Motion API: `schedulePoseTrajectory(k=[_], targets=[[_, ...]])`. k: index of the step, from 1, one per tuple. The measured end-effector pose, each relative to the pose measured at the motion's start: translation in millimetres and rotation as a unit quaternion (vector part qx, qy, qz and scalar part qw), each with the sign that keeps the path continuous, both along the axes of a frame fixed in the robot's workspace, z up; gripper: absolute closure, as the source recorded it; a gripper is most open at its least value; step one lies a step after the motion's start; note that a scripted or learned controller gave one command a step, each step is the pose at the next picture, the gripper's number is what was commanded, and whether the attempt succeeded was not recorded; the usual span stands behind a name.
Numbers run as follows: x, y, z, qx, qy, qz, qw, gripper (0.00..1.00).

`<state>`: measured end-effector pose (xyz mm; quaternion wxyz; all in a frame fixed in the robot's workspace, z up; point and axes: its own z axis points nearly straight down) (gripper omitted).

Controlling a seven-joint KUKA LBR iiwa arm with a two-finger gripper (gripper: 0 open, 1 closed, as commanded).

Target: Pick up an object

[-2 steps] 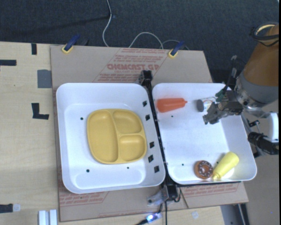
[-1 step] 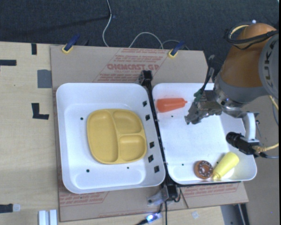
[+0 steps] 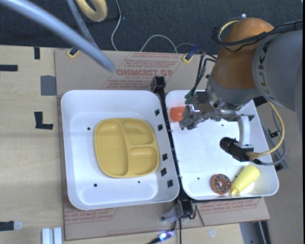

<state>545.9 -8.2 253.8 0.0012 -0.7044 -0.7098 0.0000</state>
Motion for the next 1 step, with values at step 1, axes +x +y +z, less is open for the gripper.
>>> schedulePoseTrajectory(k=[1], targets=[[12.3, 55.2, -15.5, -0.0004, 0.001, -0.001, 1.0000, 1.00]])
